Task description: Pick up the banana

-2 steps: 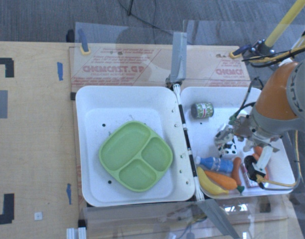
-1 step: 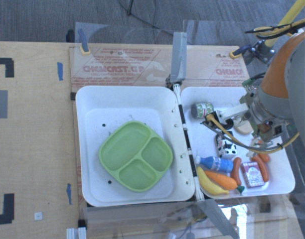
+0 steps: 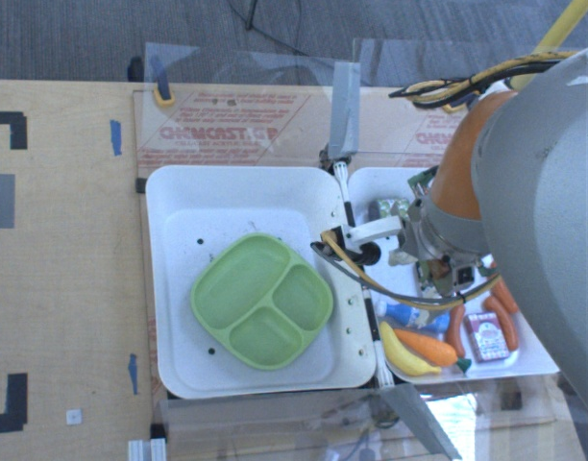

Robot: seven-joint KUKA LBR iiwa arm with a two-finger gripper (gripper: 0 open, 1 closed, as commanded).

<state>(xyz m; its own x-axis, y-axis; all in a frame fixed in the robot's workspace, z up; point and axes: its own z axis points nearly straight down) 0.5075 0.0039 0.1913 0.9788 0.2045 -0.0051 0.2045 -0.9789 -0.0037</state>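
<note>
Two shallow white bins are set side by side on the wooden counter [image 3: 63,286]. In the left bin [image 3: 179,200] a light green divided plate [image 3: 262,302] is laid flat, slightly towards the near side, with its three compartments turned upwards.

The right bin [image 3: 366,185] is largely covered by the grey arm [image 3: 544,190], which is reached in from the right, its orange band [image 3: 457,176] seen above the wrist. The tool [image 3: 438,277] is held low over the middle of the right bin, above the clutter there. Whether the tool is apart or together cannot be told, since it is hidden under the wrist and cables.

The banana [image 3: 398,351] is seen lying at the near left corner of the right bin, close to the wall shared with the left bin. An orange carrot [image 3: 428,344] is laid across it, touching it. Just right of these a small red and white packet [image 3: 486,337] is seen, with further orange pieces [image 3: 503,307] beside it. The banana is near the tool but apart from it, on the near side.
</note>
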